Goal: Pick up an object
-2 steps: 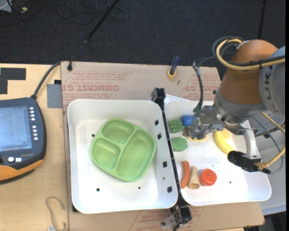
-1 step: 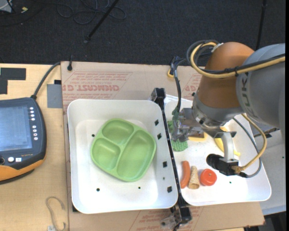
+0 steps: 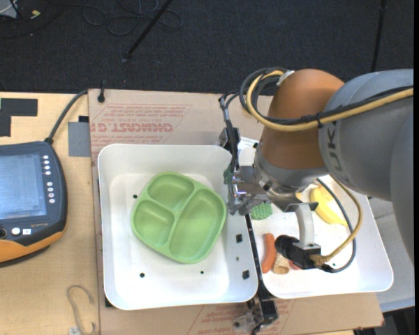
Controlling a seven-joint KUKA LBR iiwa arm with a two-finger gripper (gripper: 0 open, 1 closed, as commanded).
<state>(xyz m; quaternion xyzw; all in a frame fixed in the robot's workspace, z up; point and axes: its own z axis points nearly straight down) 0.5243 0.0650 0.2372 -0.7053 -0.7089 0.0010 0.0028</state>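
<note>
With the pincer (image 3: 246,199) at frame centre, its state unclear, it should settle squarely over the green toy (image 3: 261,210) before closing.

upside-down red print on cardboard (image 3: 143,121), illegible

Bench (image 3: 35,299): I saw a tan, cardboard-like top running the width of my view, with black block marks at its far-left corner.
Cardboard sheet (image 3: 153,121): lay flat under the bins, with red print that read reversed from my side.
Left bin (image 3: 115,257): white and shallow, it sat on that sheet — touching its neighbour along the middle.
Right bin (image 3: 373,274): white, on the same sheet, partly covered by the arm.
Pendant (image 3: 17,194): a grey and orange handheld unit with a screen rested at the bench's left edge — its cable ran off toward the back.
Cord loop (image 3: 80,306): a thin loop lay near the front-left corner.
</note>
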